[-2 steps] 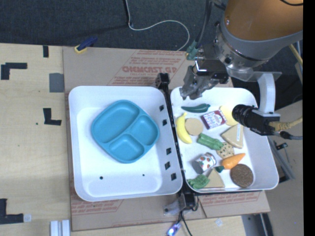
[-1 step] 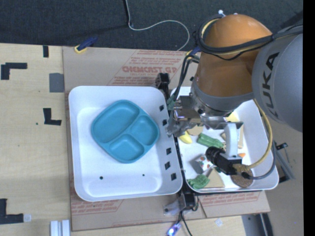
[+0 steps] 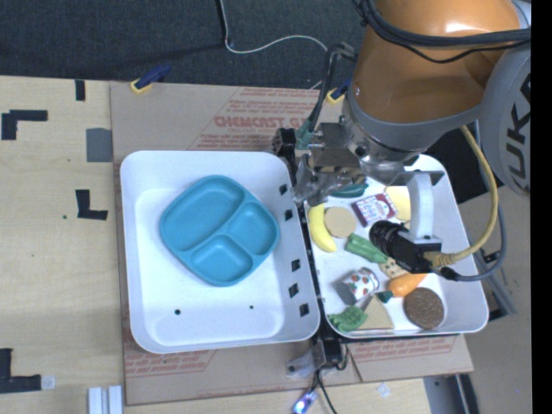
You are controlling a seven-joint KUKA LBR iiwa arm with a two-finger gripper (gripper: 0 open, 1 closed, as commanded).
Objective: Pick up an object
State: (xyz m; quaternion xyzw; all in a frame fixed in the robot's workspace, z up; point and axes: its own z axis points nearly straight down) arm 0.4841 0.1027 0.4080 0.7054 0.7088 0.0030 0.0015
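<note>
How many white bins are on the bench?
2. The left bin holds a blue divided plate. The right bin sits beside it, full of small toy foods, with the arm's gripper hanging over its upper left corner.

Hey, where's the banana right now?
The banana lies in the right bin, against its left wall near the far end, just below the gripper and beside a tan round piece.
</note>
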